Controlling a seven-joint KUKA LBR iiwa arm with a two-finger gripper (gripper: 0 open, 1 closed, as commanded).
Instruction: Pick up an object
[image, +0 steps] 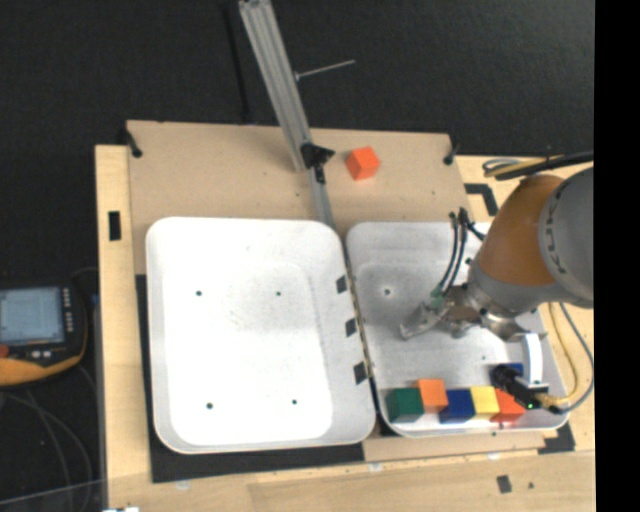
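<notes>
Along the near wall of the right bin (400, 250) lies a row of small blocks: green (404, 403), orange (432, 392), blue (459, 404), yellow (484, 400) and red (508, 407). My gripper (414, 327) hangs over the middle of that bin, pointing left, above bare floor and apart from the row. Nothing shows in it. The grey wrist with its orange band (512, 240) covers the bin's right side.
The left bin (245, 330) lies beside the right one, with a divider edge between them. An orange cube (362, 163) sits on the brown board behind the bins. A slanted metal pole (285, 90) rises from the back. Cables trail by the right bin's near right corner.
</notes>
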